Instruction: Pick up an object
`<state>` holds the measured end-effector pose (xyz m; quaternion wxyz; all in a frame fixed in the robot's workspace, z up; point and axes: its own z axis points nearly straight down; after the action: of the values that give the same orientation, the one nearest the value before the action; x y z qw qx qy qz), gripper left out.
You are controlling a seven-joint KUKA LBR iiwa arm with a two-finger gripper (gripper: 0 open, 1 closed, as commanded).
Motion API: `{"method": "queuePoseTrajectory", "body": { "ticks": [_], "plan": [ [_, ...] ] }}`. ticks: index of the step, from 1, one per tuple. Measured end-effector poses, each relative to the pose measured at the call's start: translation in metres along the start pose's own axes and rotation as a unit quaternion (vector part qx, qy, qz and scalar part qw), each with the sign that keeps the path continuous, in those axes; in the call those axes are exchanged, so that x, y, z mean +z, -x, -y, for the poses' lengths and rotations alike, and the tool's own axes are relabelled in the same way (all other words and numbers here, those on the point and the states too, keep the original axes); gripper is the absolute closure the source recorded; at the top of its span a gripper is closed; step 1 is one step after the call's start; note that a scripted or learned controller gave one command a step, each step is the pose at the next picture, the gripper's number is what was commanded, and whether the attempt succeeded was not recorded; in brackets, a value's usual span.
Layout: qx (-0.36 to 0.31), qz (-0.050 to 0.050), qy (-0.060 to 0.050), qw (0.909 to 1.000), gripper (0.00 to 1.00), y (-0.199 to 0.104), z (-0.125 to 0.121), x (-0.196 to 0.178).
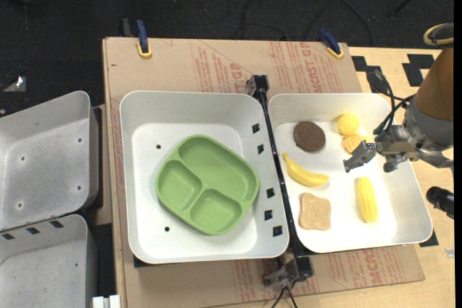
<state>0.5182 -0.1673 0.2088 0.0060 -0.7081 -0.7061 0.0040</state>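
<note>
gripper [377,153] hangs with fingers apart and nothing between them over the right bin [404,231], above the small orange piece [352,143] near the lemon [349,124], likely lining up a pick; banana [304,171], corn cob [367,199], cookie [309,135], toast [315,211] lie spread out for access

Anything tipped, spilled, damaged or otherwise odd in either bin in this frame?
Nothing stands out. The green divided plate lies flat in the left bin. The brown cookie, banana, toast, corn and lemon lie apart in the right bin.
</note>
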Motion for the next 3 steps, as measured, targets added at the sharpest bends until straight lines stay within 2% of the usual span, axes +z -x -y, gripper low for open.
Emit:
{"method": "queuePoseTrajectory", "body": {
  "ticks": [1,3],
  "plan": [
    [-0.002,0.001,0.007,1.0,0.0,-0.001,-0.003,-0.007],
    [-0.001,0.0,0.004,1.0,0.0,0.002,-0.001,0.119]
  ]
}}
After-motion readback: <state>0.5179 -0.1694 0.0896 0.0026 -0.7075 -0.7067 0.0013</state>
